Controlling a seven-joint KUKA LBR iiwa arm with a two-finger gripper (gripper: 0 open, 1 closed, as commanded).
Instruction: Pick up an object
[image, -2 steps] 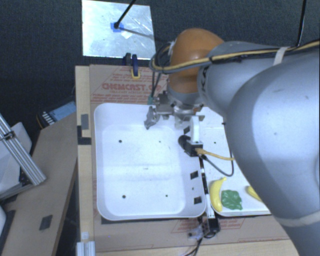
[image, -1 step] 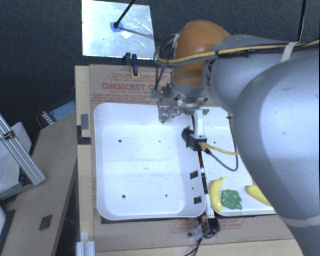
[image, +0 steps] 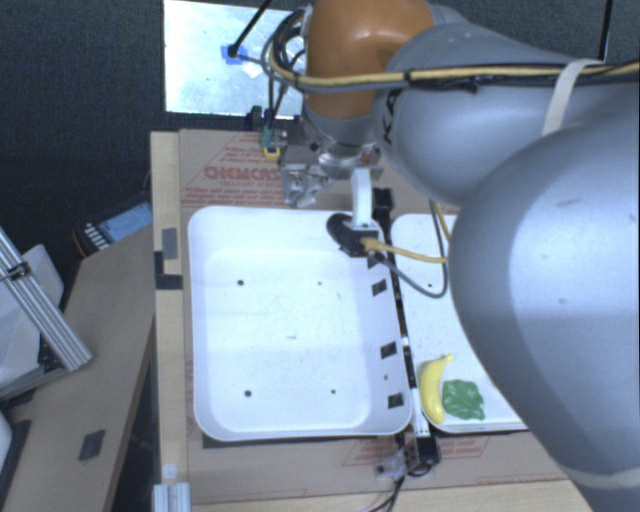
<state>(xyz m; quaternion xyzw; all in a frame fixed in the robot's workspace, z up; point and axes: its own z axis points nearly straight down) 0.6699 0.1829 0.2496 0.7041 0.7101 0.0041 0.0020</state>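
Honestly, I cannot tell how the gripper stands; the banana looks light, smooth and curved, best taken across its middle.

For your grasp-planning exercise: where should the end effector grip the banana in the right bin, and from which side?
Grip the banana across its middle, coming from above. It lies flat along the bin's left wall, so finger room looks tight there, and a green object touches its right.

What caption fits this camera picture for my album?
Grey arm's gripper above left white bin; yellow banana and green object in right bin.
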